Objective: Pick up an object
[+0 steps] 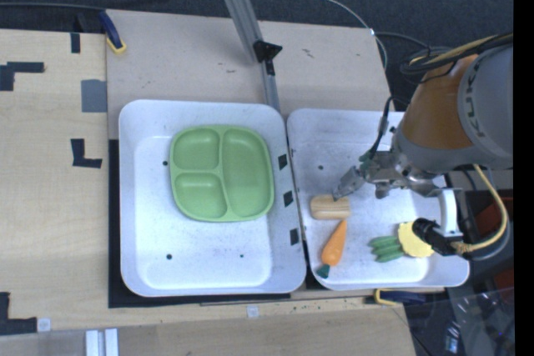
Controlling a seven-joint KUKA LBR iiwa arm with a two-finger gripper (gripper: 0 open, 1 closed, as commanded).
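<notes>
Since the gripper (pixel 344 189) sits low in the right bin (pixel 334 129), just above the tan block (pixel 329 207), that block looks like the target. From the fixed overhead view I can't tell how the pincer is set: the tip is small, dark and part hidden under the wrist. Nothing visibly held.

The block lies flat near the bin's left wall, long axis roughly left-right. The carrot (pixel 334 243) is just below it, close but apart as far as I can judge. The yellow-and-green toy (pixel 402 243) (corn, maybe) is off to the right, well clear.

To do this step well, I'd say:
- centre over the block's middle, not its right end where the tip is now
- close across the short side
- go straight down, so the block doesn't skid into the wall or nudge the carrot
- lift vertically and confirm it comes up

The green plate (pixel 223 172) in the left bin (pixel 138 204) isn't in play.
</notes>
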